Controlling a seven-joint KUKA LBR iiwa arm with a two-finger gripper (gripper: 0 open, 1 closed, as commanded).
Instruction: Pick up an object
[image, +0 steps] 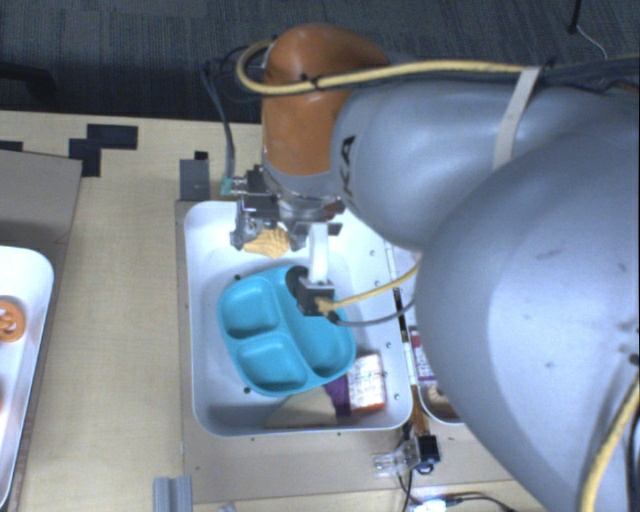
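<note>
My gripper (270, 232) hangs over the back left part of the right bin (205, 300). A small tan, crumpled thing (266, 242) sits right at the gripper's tip, against the bin's white floor; whether it is gripped or only lying beneath cannot be told. A blue tray with compartments (275, 335) lies tilted in the middle of the bin, just in front of the gripper. A small box with a red and white label (367, 384) rests at the bin's front right, with a purple thing (340, 392) beside it.
The left bin (35, 290) reaches in at the left edge and holds an orange thing (8, 322). The arm's large grey body covers the right side of the view. Wooden bench surface lies between the bins.
</note>
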